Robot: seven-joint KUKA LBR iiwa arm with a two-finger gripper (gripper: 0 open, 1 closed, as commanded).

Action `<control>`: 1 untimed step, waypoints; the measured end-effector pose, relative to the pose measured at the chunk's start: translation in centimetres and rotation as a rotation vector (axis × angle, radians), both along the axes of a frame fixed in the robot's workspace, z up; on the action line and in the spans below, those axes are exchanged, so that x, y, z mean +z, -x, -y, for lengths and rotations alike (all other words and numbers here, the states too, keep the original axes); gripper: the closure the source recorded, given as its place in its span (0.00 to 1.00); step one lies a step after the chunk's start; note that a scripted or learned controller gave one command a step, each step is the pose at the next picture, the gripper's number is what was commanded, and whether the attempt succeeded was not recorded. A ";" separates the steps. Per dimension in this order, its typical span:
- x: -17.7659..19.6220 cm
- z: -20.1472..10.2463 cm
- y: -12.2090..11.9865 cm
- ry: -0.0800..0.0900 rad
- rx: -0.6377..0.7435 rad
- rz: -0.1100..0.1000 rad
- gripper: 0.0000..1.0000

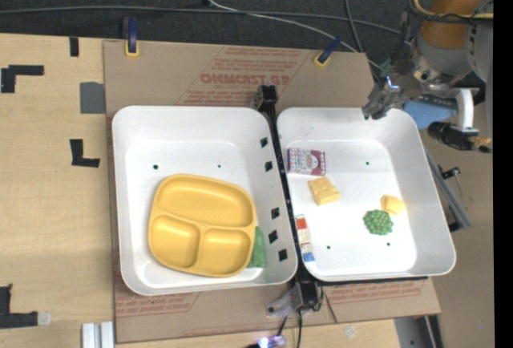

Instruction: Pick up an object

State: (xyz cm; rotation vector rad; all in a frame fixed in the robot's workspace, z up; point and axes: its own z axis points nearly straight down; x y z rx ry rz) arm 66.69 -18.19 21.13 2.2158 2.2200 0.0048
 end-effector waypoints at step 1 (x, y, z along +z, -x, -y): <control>0.1 0.0 0.0 -0.001 -0.001 -0.006 1.00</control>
